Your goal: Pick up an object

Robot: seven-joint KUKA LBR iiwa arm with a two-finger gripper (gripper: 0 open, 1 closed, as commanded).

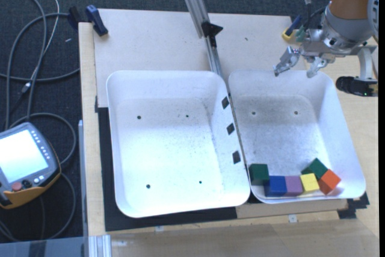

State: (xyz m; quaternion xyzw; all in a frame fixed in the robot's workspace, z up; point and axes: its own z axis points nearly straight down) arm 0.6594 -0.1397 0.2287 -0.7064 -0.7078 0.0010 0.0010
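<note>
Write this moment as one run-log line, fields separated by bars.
end effector: open, holding nothing, above right white bin's far rim | small coloured blocks: clustered at near edge, untouched | pick: not started

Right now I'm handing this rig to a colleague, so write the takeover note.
Claw: open, holding nothing, above the far rim of the right bin.
Blocks: all along that bin's near edge: dark green block, blue block, purple block, yellow block, orange block, a second green block behind.
Done: nothing picked.
Left: descend, grasp one block, lift.
</note>
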